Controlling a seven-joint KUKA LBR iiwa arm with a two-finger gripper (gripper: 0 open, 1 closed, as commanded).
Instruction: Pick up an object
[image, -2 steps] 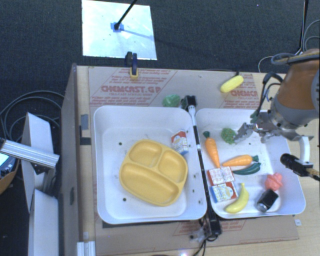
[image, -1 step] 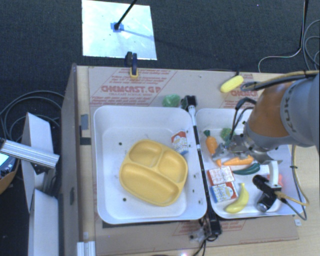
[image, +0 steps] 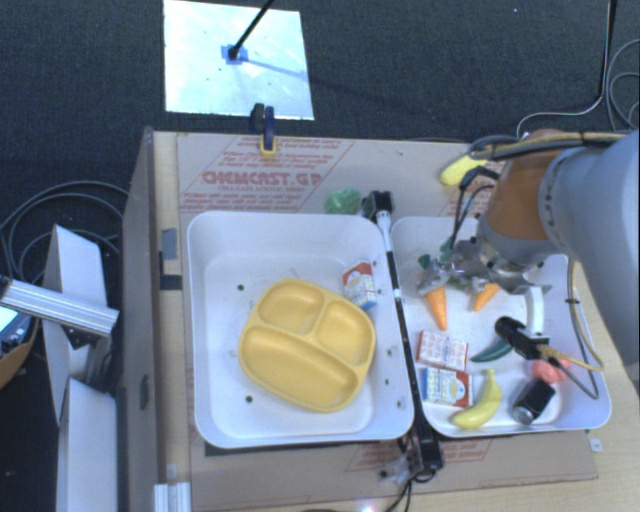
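Camera view has the yellow tray (image: 306, 343) lying in the left bin (image: 215, 300), well to the gripper's left, with a small carton (image: 360, 285) at the tray's upper right edge. Nearer, in the right bin (image: 590, 400), the gripper (image: 452, 272) hangs over two carrots (image: 437, 306); whether it is open I cannot tell. Below it lie two cards (image: 441, 351), a banana (image: 478, 403) and a black cylinder (image: 531, 400).

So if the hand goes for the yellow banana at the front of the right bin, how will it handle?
The banana looks like a smooth plastic toy, so probably light and stiff. Its curved, glossy skin may slip between fingers. It lies against the red-and-white carton, which may shift with it.
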